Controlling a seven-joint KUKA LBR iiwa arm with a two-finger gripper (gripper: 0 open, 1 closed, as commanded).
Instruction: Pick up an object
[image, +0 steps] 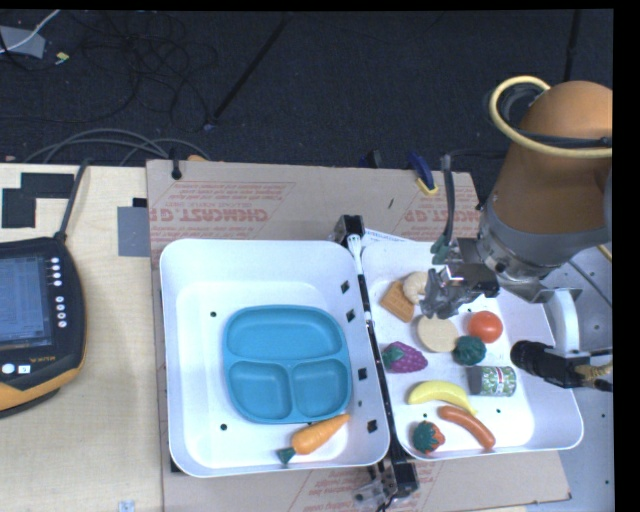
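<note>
The hand (437, 296) hangs low over the right bin (560, 425), at its top part. I cannot tell if the hand is wide or narrow, and I see nothing held in it.

Places here go by the hand. Just to its left is a tan bread slice (398, 300). Right under it is a pale round cookie (437, 334). A red tomato (485, 325) sits just to its right and a bit lower, with a dark green broccoli (469, 350) below that. A purple grape bunch (403, 356) is lower left. Farther down are a can (492, 380), a banana (439, 393), a hot dog (467, 425) and a strawberry (427, 436).

Far to the left, in the left bin (190, 270), is a blue plate (286, 362), with a carrot (318, 437) below it. A black tablet (35, 310) lies on the counter (105, 440), farthest left.
</note>
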